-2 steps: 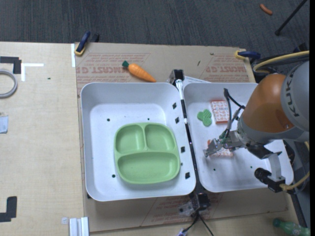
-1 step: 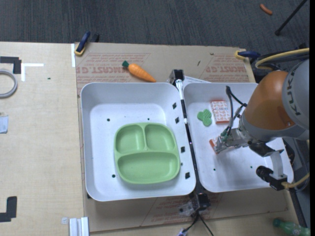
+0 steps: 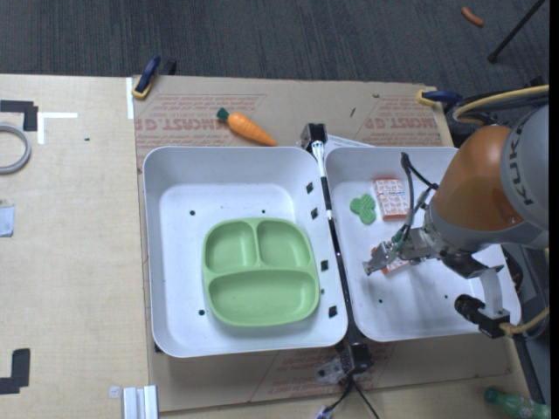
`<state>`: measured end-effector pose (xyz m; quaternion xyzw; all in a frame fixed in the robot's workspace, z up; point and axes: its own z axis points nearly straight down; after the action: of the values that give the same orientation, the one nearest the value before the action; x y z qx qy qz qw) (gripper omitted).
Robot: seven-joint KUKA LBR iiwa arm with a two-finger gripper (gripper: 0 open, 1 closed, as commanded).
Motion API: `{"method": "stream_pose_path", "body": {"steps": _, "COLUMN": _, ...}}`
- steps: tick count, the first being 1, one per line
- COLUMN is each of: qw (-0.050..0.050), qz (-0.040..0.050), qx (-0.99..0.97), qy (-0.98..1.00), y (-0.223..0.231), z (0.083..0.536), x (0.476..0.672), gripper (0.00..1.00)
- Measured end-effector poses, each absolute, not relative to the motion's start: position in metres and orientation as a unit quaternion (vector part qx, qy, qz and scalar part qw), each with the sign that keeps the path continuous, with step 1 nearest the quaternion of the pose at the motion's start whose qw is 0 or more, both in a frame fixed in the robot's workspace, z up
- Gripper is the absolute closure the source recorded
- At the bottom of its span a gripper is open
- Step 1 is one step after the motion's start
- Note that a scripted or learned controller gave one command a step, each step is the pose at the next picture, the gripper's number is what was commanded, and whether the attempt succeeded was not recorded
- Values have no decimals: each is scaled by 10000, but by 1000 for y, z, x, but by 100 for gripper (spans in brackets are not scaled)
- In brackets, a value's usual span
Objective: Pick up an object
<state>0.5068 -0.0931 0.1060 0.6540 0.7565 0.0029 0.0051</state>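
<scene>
The likeliest things to lift are in the right bin [image 3: 384, 317]: a small green piece [image 3: 363, 208] lying flat on the bin floor toward its far left part, and just to its right, nearly touching, a pink-and-white packet [image 3: 389, 196]. Nearer the camera than both, over the middle of that bin, sits the gripper [image 3: 382, 261], reaching leftward from the orange-banded arm [image 3: 476, 190]. Something reddish and whitish shows at its tip, but whether that is a third object pinched there or part of the tool itself I cannot tell, nor how wide the jaws stand. To do this step well, I judge the arm should settle on one target, come straight down over it with the jaws straddling its narrow side, and stay clear of the bin wall [image 3: 330, 225] to the left; the green piece and the packet lie so close that a careless close could nudge one while taking the other. Both are low and flat, so the tips would need to reach almost to the floor. The arm's bulk hides the right part of that bin, so anything lying under it is unknown. The packet's printing is too small to read. Left of the right bin, the other bin [image 3: 175, 321] holds a green divided plate [image 3: 260, 273]; beyond it on the cardboard lies a toy carrot [image 3: 246, 127].
</scene>
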Motion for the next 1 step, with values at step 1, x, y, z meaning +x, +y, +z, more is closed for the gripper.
{"method": "stream_pose_path", "body": {"steps": 1, "qw": 58, "qz": 17, "qx": 5716, "qy": 8205, "y": -99, "z": 97, "x": 534, "gripper": 0}}
